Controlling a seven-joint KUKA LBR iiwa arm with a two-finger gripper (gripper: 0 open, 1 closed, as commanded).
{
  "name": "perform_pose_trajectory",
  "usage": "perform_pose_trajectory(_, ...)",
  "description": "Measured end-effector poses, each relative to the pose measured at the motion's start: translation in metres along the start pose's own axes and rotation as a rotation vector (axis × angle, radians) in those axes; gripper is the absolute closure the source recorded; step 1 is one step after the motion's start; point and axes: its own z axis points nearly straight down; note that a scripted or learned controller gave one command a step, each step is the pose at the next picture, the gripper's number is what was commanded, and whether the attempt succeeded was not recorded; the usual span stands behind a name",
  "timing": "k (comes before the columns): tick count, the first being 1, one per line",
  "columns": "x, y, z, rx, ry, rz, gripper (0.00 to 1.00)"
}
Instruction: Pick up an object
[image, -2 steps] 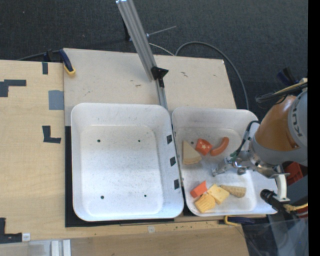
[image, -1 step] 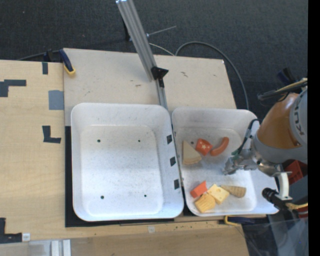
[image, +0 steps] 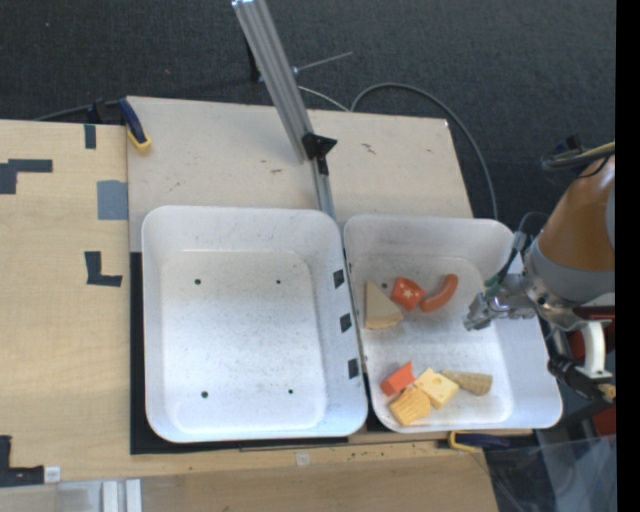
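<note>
Toy foods (image: 425, 293) scattered inside right bin (image: 527, 398), gripper (image: 478, 316) beside.

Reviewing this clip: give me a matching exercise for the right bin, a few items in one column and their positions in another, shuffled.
Items:
1. red curved sausage
2. orange waffle piece
3. beige wedge
4. gripper

Positions:
A. at the bin's left wall
B. over the bin's right side
C. centre, beside the red tomato
D. near the front edge

Pairs: 1-C, 2-D, 3-A, 4-B
</note>
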Motion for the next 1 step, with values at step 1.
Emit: perform_pose_trajectory(1, 0.0004, 0.0023, -0.0422, 0.0, 0.0, -0.001, 1.0)
